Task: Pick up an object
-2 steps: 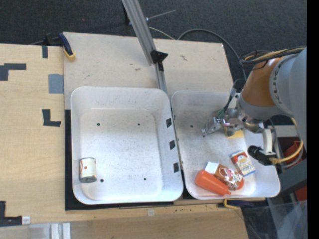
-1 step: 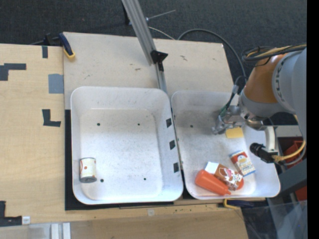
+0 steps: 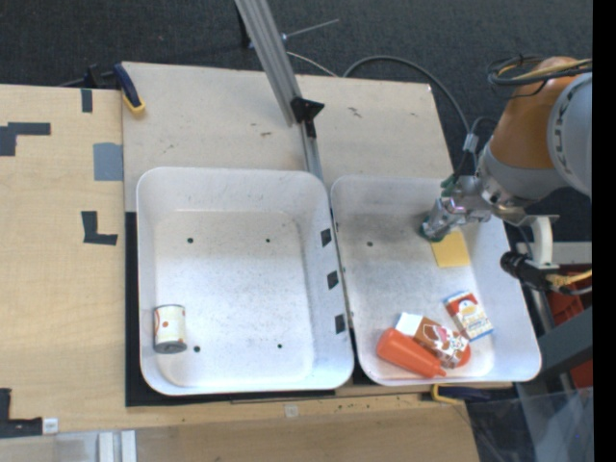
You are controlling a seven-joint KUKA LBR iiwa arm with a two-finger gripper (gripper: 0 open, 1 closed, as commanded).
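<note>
1. You see dark carpet beyond the wooden bench.
2. A metal pole slants over the bench's far edge.
3. Grey tape patches mark the bench's left part.

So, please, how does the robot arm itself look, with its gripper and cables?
The arm is grey with a broad orange band above the wrist, rounded and bulky. At its end sits a small metallic grey gripper. A black cable curves over the bench toward the wrist, and thinner wires loop above the orange band.
</note>
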